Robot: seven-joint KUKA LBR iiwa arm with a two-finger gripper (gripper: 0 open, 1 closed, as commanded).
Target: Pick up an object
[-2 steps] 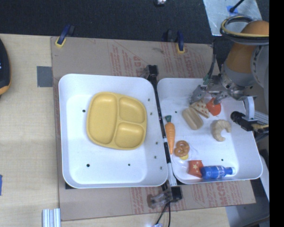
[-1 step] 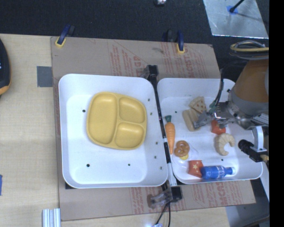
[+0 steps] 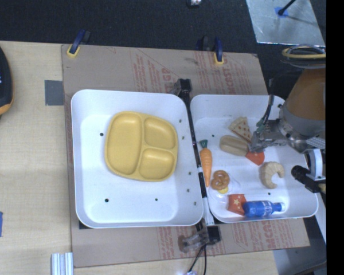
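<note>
**A:** How far had the pick got at that moment?

**B:** Not finished, as I judged it. The grey arm with the orange band reached in from the right, and its two-finger gripper (image 3: pixel 259 142) was down low in the right-hand shallow white bin (image 3: pixel 301 208), right at a small red piece (image 3: pixel 255 157) that looked like a toy strawberry or pepper.

**A:** Was it holding that piece?

**B:** I could not tell. The fingers were too small and dark against the bin floor to say whether the jaws stood wide, narrow, or closed on anything. The red piece appeared to lie on the bin floor, just below the fingertips, so I would not have called it lifted.

**A:** And the other candidates?

**B:** All lay in the same bin: a tan, bread-like oval (image 3: pixel 234 146) beside the gripper, a beige wedge-shaped cracker (image 3: pixel 241 127) above it, an orange toy carrot (image 3: pixel 206 158) by the left wall, a brown pretzel (image 3: pixel 220 180), a pale croissant-shaped piece (image 3: pixel 271 173), and a blue plastic bottle (image 3: pixel 262 208) near the front beside a small red box (image 3: pixel 236 203).

**A:** The left bin?

**B:** It held a yellow divided plastic plate (image 3: pixel 141 146), well apart from the arm.

**A:** So what was left?

**B:** By my reckoning, securing a grip and raising something clear of the bin.
</note>
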